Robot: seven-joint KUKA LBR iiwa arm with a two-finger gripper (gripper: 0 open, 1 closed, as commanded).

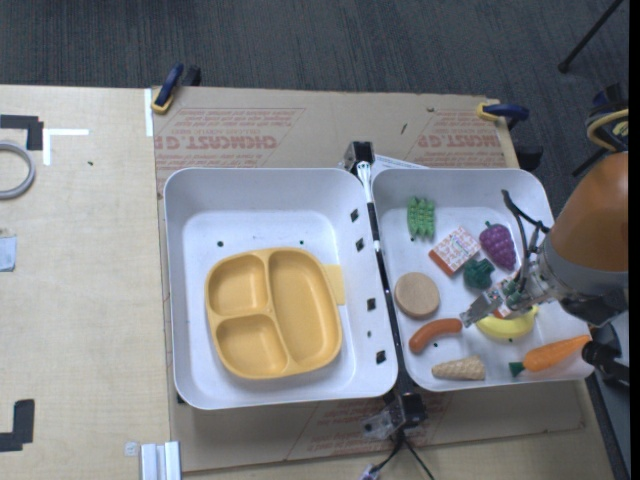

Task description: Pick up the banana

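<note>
At the near edge of the right bin [535, 193] lie a waffle cone [459, 370] and, toward the near right corner, a carrot [550, 355]. Just beyond them a sausage [435, 334] rests near the bin's left wall. The banana [506, 325] lies between the sausage and the carrot, by the bin's right side. The tool [497, 304] sits directly over the banana's upper edge, its metal tips touching or just above the fruit; whether they are spread or pressed together cannot be told. The grey arm with its orange band [600, 218] comes in over the bin's right wall.

Farther back sit a round tan cookie [417, 294], a small dark green piece [479, 271], a red-and-white checked packet [455, 250], purple grapes [498, 245] and a green vegetable [421, 217] toward the far side.

The left bin [190, 298] holds a yellow divided plate [272, 312]. Both bins rest on cardboard [300, 128] on the desk [80, 298].
</note>
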